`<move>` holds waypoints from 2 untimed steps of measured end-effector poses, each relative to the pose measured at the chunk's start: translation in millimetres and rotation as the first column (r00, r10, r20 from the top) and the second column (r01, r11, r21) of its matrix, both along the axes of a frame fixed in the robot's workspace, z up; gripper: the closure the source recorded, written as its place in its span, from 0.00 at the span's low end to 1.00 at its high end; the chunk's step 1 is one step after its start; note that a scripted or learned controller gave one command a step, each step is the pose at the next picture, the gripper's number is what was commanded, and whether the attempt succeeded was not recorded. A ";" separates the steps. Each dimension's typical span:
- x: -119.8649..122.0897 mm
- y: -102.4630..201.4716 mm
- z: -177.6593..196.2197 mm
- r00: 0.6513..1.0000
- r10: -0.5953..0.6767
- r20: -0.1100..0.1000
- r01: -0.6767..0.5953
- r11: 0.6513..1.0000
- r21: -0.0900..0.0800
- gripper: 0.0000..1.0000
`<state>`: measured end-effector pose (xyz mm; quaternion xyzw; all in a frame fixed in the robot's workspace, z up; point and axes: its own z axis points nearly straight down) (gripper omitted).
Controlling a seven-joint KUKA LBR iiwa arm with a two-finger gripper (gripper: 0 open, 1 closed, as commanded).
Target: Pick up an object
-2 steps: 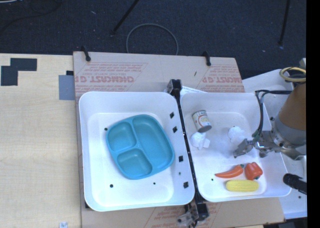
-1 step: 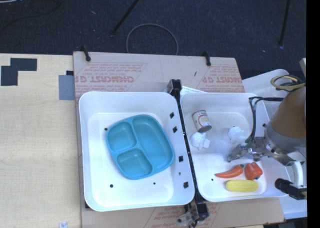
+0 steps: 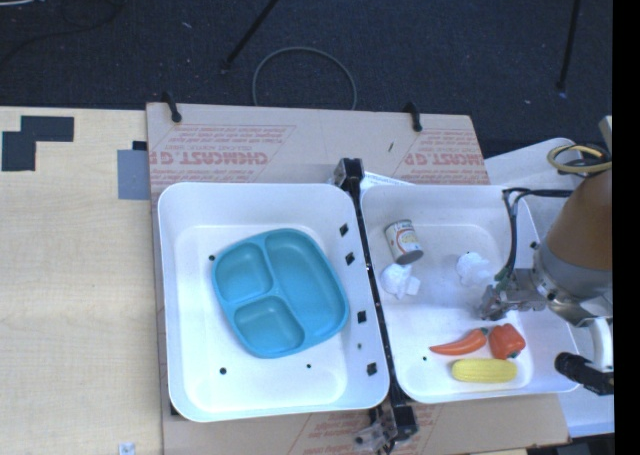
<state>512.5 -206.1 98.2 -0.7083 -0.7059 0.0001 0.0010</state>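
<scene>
Down low in the right bin (image 3: 440,218), near its right wall: gripper (image 3: 497,305), finger state impossible to tell, just above a red pepper (image 3: 507,340). Alongside: orange chili (image 3: 458,345), yellow corn (image 3: 484,371), small can (image 3: 402,240). Left bin (image 3: 190,213): blue divided plate (image 3: 279,291).

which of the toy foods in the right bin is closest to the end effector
The red-orange toy pepper, right below the end effector. The long orange chili-shaped toy lies further left, and the yellow corn-shaped toy sits lower, by the bin's front wall.
</scene>
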 end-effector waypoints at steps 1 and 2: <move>4.4 1.5 61.8 1.000 0.005 0.003 -0.005 1.000 -0.002 1.00; 12.2 5.7 120.7 1.000 0.005 0.005 -0.005 1.000 -0.002 1.00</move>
